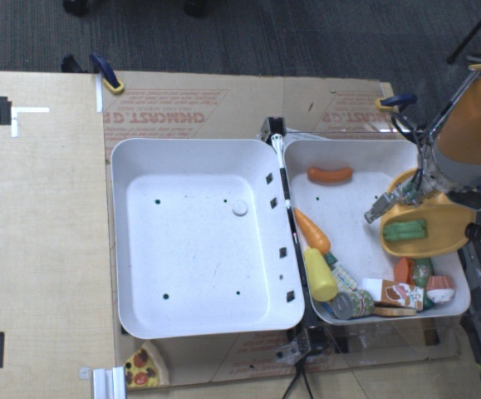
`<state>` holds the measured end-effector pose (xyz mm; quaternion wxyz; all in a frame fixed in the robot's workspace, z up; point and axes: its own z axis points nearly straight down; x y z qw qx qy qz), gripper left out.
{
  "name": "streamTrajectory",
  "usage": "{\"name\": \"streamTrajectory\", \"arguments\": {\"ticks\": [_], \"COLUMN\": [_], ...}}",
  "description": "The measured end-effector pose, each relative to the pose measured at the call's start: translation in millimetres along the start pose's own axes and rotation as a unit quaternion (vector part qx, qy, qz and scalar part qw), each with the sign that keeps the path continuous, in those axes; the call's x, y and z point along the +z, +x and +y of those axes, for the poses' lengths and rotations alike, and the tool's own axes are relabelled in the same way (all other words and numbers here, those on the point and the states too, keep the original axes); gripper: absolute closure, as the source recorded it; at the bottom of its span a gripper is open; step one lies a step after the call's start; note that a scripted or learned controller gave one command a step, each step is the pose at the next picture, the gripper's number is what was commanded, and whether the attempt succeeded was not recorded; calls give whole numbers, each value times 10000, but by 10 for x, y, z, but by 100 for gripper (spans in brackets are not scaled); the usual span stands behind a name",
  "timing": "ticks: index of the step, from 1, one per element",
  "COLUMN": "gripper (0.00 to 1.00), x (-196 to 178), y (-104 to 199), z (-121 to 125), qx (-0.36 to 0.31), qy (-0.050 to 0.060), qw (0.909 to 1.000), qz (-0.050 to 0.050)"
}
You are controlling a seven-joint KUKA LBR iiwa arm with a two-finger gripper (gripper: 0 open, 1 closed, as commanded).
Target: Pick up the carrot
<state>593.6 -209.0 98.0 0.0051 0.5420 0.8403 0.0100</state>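
The carrot (312,229) is an orange tapered piece lying at a slant against the left wall of the right bin (352,158). My gripper (380,209) hangs low over the right half of that bin, to the right of the carrot and apart from it. It sits just left of a yellow bowl (439,233). I see nothing of the carrot in the gripper. The arm with its orange band (473,127) comes in from the right.
An orange sausage (330,174) lies at the back of the right bin. A yellow bottle (319,274) touches the carrot's near end, with several toy foods (398,293) along the front. The bowl holds a green piece (404,230). The left bin (132,248) holds a small white disc (239,209).
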Motion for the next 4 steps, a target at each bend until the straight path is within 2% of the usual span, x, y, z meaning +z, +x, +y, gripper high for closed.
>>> {"name": "streamTrajectory", "arguments": {"ticks": [1, 2, 3, 4], "gripper": [100, 100, 100, 100], "x": [-98, 80, -910, -2101], "y": [-15, 340, 1520, 1189], "z": [1, 877, 1151, 1161], "qx": [16, 1143, 1966, -480], "qy": [-1, 107, 106, 104], "qw": [10000, 9934, 9804, 9988], "qz": [-21, -29, -38, -28]}}
